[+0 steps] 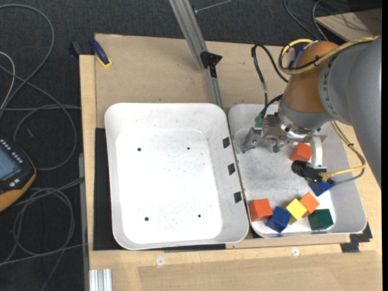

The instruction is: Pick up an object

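Camera view, end effector (262, 139) (over right bin (267, 168)), blocks (291, 211) near.

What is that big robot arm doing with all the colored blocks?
The robot arm's gripper hangs low over the right bin, trying to pick something up. It holds nothing. An orange block sits just beside it, and more blocks, like the yellow block and green block, wait along the near edge.

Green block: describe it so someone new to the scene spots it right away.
Take the right-hand bin, the one the arm reaches over. Along its near edge lies a cluster of small blocks. The green block is the rightmost of them, just right of the yellow block, and the only green one.
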`<action>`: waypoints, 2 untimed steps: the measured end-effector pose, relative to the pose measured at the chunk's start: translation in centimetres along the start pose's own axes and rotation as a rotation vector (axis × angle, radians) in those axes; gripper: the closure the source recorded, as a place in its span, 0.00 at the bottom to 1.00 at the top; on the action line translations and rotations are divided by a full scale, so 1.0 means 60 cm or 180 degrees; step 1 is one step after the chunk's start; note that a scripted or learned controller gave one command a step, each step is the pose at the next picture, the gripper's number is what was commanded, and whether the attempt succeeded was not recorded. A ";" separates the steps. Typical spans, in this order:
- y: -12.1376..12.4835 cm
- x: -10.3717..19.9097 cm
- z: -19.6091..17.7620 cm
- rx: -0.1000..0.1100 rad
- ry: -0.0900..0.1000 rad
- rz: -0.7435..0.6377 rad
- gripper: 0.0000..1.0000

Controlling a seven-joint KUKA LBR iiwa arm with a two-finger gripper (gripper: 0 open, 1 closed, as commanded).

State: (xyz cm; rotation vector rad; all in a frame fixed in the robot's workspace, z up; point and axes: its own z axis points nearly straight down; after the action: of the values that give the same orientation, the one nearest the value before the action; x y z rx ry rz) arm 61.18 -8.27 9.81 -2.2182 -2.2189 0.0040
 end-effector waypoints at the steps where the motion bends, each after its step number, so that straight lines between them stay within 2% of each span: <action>1: 0.003 0.000 -0.022 -0.0019 0.0002 0.0002 1.00; 2: 0.012 -0.007 -0.127 -0.0042 -0.0007 -0.0002 1.00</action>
State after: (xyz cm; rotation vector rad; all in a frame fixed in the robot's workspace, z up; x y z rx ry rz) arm 61.96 -8.68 17.45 -2.2253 -2.2271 -0.0081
